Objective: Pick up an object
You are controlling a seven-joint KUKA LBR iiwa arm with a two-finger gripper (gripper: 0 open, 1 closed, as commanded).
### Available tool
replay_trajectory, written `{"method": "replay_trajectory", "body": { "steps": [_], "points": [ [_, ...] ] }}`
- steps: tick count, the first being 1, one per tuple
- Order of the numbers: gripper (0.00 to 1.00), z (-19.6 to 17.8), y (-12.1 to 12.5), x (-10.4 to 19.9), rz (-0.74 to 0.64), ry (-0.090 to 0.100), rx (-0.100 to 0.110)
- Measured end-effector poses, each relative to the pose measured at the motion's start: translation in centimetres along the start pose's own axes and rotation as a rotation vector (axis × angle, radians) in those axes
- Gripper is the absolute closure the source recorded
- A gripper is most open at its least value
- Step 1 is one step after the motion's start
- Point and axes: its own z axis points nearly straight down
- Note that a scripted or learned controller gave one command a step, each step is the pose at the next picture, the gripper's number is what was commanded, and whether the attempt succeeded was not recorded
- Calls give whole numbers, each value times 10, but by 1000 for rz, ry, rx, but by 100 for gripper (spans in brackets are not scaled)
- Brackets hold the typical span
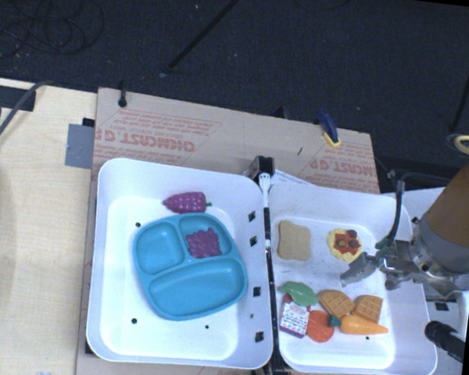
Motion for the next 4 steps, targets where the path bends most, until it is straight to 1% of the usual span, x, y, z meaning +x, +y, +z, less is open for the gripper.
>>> {"method": "replay_trajectory", "body": {
  "steps": [1,2,3,4],
  "points": [
    [0,85,5,3,0,-3,-11],
    [0,99,115,21,-5,-2,-9],
    [0,94,46,-11,4,-2,3],
    [0,98,-11,14,2,-1,-5]
  ]
}}
